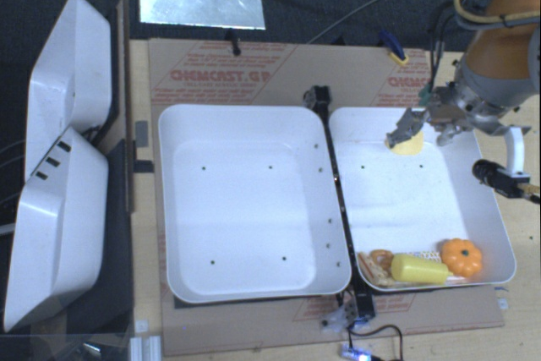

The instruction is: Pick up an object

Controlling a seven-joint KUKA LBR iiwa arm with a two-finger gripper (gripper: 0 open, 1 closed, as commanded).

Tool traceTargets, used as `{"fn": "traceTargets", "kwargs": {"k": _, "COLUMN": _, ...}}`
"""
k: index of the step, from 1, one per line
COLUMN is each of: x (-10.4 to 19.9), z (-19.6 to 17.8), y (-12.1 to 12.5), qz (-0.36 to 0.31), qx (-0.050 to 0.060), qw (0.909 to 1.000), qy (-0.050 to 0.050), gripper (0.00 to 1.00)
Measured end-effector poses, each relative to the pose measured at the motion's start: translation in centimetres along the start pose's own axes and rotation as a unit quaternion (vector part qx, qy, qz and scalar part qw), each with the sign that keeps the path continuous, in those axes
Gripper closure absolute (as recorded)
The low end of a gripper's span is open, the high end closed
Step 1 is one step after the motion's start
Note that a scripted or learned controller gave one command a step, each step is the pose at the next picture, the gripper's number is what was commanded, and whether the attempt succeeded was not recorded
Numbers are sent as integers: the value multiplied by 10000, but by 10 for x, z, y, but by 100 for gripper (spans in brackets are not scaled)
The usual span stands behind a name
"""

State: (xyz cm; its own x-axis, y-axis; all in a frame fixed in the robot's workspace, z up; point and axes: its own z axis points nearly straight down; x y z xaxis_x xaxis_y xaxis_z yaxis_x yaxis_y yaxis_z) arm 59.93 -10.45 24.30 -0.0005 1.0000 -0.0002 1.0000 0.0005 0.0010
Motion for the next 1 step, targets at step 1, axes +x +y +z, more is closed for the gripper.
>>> {"fn": "traceTargets", "kwargs": {"k": 1, "x": -9, "z": 165, "y": -49, "qz": 12, "qx": 55, "qw": 10000, "qy": 6, "gripper": 0}}
